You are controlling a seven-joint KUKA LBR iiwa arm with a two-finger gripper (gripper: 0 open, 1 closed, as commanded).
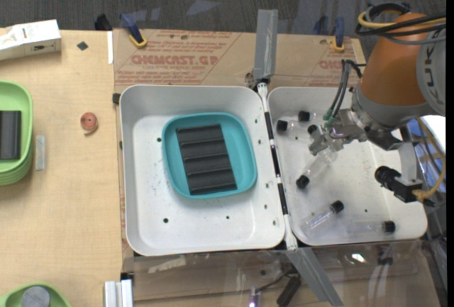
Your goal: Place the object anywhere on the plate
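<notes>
A teal square plate (pixel 172 149) with a black ridged insert (pixel 206 159) lies in the left white bin (pixel 142 220). Several clear tubes with black caps lie in the right bin (pixel 411 224): one (pixel 312 169) slants down-left from under the gripper, and another (pixel 323 214) lies near the front. More black caps (pixel 303 115) sit towards the back left of that bin. My gripper (pixel 331 140) hangs low over the right bin's middle, just above the upper end of the slanting tube. Whether it touches the tube is unclear.
A metal divider (pixel 273 149) separates the two bins. On the wooden bench to the left stand a green tray (pixel 18 157), a small red disc (pixel 88 121) and a white box (pixel 28 38). Cardboard (pixel 184 54) lies behind the bins.
</notes>
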